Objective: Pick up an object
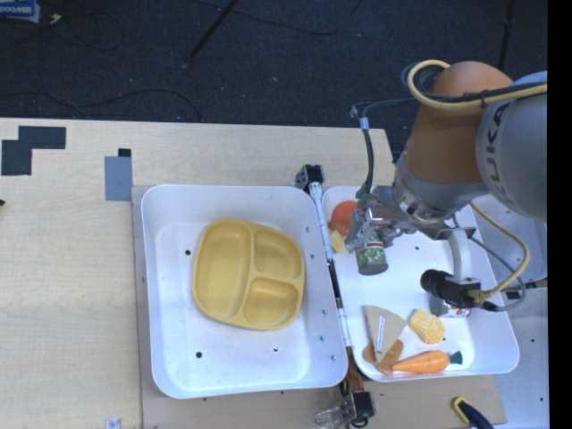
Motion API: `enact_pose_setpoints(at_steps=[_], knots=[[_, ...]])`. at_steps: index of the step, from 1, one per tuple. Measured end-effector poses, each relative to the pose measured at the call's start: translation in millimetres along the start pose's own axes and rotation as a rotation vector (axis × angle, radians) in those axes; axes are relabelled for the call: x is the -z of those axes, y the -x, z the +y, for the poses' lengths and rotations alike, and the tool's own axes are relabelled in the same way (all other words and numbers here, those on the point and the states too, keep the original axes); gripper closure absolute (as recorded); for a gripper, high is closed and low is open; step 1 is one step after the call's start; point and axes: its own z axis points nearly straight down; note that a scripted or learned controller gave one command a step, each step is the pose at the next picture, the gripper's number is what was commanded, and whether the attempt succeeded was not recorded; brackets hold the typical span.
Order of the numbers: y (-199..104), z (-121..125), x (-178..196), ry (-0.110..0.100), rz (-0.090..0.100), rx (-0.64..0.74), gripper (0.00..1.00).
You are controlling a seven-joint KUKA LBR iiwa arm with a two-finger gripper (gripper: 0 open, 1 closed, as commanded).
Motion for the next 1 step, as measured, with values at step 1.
enact_pose_setpoints(at_steps=[1], knots=[[-18.6,12.9,-2.2,0.001,0.000,0.000,1.00]])
